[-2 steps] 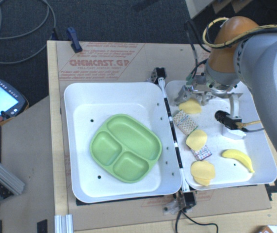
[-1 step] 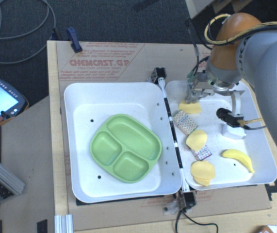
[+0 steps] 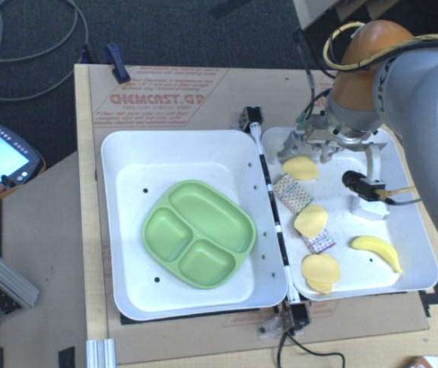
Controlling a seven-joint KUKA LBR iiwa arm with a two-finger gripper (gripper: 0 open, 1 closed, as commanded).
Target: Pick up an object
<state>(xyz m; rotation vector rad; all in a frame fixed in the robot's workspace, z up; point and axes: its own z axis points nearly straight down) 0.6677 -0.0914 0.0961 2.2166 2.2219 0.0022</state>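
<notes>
My gripper (image 3: pixel 308 153) hangs open at the back of the right bin (image 3: pixel 418 259), its two fingers spread just above a pale yellow rounded piece (image 3: pixel 301 168); nothing is held between them. In front of that piece lies a chequered packet (image 3: pixel 291 194). Nearer the front lie a second yellow piece (image 3: pixel 311 221), a small patterned packet (image 3: pixel 321 241) and a third yellow piece (image 3: pixel 321 271). A banana (image 3: pixel 377 251) lies at the front right of this bin.
The left bin (image 3: pixel 119 205) holds a green divided plate (image 3: pixel 198 233). A black clip (image 3: pixel 251 117) sits at the back where the bins meet. Cardboard (image 3: pixel 157 98) lies under the bins, with a blue clamp (image 3: pixel 116 61) on its far edge.
</notes>
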